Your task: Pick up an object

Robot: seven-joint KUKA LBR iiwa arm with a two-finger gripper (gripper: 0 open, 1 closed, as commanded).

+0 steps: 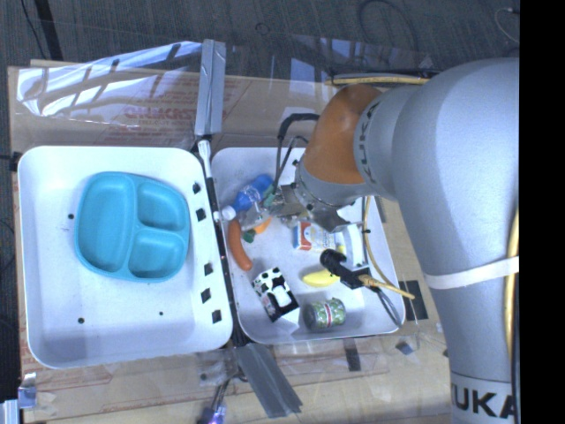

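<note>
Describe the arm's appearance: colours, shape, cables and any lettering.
The arm is thick, rounded and glossy grey, with an orange band above the wrist. A thin white stripe rings its lower section, and white "KUKA" lettering shows near the base. Black cables loop beside the wrist, and a yellow cable runs behind it.
</note>
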